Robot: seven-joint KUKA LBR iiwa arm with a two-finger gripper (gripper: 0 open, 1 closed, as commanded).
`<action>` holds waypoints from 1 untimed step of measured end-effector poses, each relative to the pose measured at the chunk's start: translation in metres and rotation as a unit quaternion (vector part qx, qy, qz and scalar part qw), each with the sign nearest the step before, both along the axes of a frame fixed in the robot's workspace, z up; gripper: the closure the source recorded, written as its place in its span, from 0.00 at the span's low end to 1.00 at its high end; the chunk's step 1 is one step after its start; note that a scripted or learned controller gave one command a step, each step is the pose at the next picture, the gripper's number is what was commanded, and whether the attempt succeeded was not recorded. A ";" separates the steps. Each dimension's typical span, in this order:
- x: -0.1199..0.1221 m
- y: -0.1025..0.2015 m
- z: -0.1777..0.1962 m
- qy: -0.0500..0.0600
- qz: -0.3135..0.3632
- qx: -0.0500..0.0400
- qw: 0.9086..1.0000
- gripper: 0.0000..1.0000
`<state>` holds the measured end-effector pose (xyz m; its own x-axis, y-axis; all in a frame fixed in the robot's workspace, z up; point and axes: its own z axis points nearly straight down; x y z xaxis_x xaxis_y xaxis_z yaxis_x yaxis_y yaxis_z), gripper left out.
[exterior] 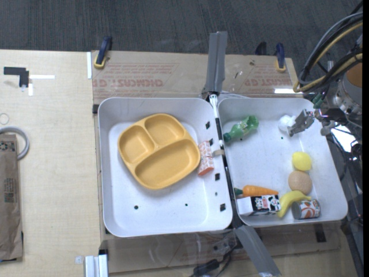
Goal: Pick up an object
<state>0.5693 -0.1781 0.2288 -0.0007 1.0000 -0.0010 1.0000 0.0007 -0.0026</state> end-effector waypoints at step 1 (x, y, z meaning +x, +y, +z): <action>-0.024 -0.041 -0.114 0.001 0.040 0.003 0.999 0.00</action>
<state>0.5451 -0.2187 0.1149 -0.0801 0.9968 0.0053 0.9968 0.0801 -0.0044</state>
